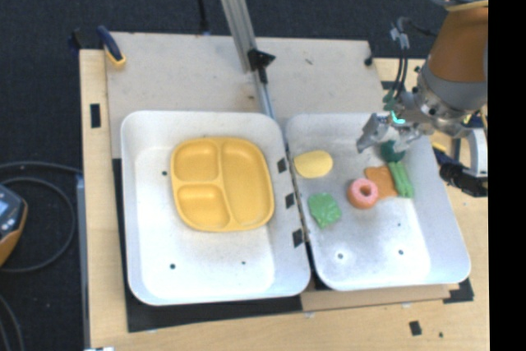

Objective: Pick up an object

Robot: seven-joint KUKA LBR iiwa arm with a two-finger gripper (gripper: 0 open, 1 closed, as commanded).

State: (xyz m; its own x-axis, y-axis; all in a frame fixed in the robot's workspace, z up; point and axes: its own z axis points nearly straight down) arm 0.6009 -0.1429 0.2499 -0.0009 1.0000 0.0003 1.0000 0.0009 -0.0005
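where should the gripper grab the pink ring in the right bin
Probably across its rim, from straight above. The pink ring lies flat, hole up, so one finger could drop into the hole and one outside. The left rim looks freest; the orange piece crowds its upper right.

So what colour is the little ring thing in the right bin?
Pink, the ring; the camera view shows it.

Two white bins (pixel 131 177) are set side by side on the tan surface (pixel 181 70); a blue-yellow clamp (pixel 111 45) is fixed beyond the left bin.
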